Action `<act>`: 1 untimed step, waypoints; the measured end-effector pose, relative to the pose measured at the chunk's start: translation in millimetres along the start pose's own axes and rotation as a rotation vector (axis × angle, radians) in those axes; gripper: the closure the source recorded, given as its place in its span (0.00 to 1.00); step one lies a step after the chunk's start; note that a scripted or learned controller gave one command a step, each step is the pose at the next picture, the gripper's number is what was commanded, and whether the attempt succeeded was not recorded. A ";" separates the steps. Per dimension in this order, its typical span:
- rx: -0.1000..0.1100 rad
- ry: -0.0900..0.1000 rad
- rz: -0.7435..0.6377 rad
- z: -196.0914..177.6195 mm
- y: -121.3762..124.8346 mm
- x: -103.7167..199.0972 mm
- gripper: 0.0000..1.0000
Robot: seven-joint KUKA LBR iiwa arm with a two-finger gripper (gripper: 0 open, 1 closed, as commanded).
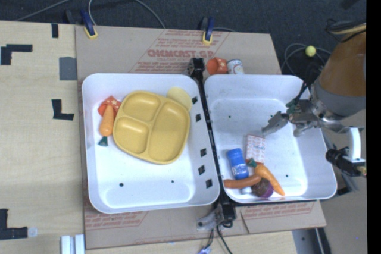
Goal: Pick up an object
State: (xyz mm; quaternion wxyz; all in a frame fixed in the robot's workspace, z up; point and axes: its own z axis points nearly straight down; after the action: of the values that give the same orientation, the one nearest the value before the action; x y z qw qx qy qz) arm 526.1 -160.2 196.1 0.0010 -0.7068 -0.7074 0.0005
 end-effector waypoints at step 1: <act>0.000 0.000 -0.001 88.0 2.3 49.3 0.00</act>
State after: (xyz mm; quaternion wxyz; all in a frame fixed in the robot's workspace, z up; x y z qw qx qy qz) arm 528.3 -110.9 108.1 0.0009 -0.7065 -0.7077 0.0003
